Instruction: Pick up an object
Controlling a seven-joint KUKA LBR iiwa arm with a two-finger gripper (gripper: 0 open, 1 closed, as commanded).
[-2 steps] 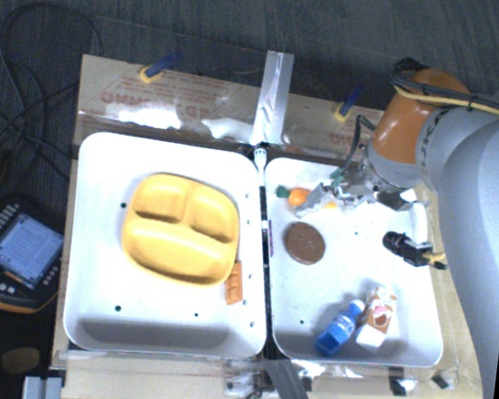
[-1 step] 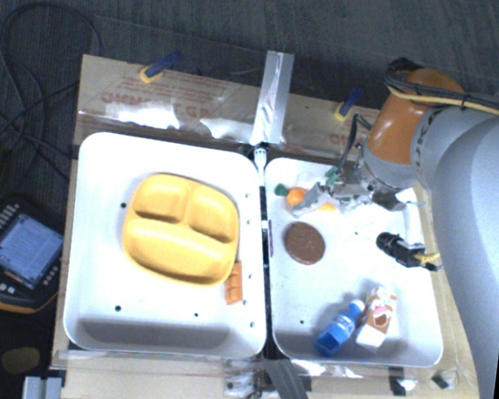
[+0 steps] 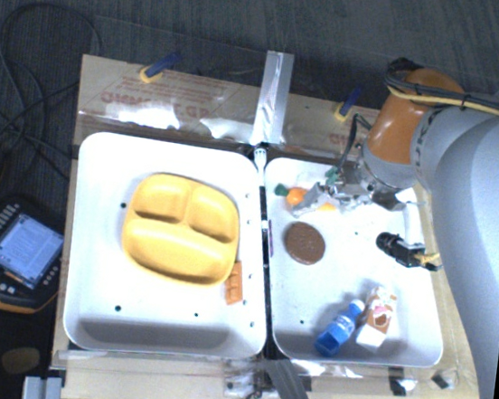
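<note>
Where the tool hangs, an orange ball seemingly sits.

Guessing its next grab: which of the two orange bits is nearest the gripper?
The small round orange one in the right bin, right beside the gripper. The other, longer piece lies in the left bin by the yellow plate.

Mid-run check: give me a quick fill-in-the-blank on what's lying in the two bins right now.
1. The yellow tray lies in the view's ___ bin.
2. The bottle beside the small carton is ___.
3. The hand is close to a small ___ ball, above the brown disc.
Missing words: left; blue; orange.
</note>
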